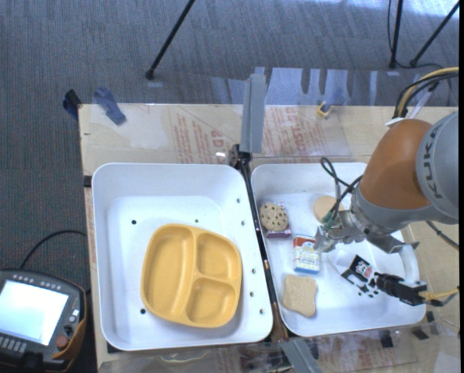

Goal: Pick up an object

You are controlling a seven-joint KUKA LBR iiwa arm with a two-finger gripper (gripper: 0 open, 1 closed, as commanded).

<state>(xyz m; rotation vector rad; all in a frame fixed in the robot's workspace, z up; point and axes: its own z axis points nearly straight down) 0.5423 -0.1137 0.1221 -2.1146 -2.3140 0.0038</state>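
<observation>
My gripper (326, 238) hangs low over the middle of the right bin (340, 326), at the end of the grey arm with its orange band. Just below and left of it lies a small red, white and blue carton (306, 256), close to the gripper tip; I cannot tell whether they touch. A round chocolate-chip cookie (274, 217) lies at the bin's left side. A tan slice of bread (300, 294) lies near the front. A tan round item (325, 207) is partly hidden behind the wrist. A black and white item (361, 270) lies to the right of the carton.
The left bin (115, 200) holds a yellow divided plate (191, 274). A grey upright post (252, 119) stands behind the seam between the bins. Cables trail from the arm at the right. A teach pendant (29, 311) sits at the lower left on the floor.
</observation>
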